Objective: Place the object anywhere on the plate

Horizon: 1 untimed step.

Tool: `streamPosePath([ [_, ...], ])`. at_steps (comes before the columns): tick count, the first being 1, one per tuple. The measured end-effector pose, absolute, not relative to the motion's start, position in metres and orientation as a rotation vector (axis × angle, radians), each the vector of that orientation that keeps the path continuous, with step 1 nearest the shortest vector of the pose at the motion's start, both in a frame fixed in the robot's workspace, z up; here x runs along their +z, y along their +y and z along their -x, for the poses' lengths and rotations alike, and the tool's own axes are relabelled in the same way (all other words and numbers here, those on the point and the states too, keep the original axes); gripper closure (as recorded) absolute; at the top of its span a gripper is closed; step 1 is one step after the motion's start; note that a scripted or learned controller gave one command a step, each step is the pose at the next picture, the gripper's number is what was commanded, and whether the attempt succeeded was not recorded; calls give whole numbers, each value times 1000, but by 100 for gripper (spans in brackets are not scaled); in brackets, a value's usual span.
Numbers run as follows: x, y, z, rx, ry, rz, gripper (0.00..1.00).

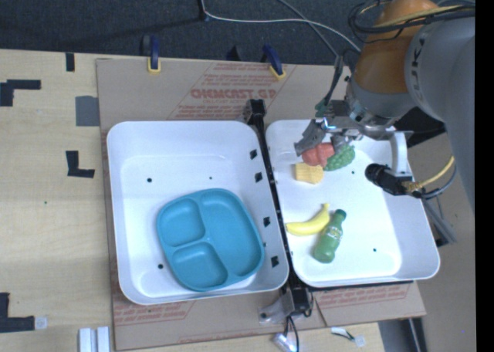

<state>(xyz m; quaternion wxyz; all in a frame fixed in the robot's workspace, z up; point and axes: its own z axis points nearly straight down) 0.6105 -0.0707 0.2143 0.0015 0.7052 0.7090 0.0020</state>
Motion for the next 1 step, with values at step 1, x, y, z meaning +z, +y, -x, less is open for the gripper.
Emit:
streamPosePath([
  [1, 239, 19, -662, 2, 2231, -2213, 100],
])
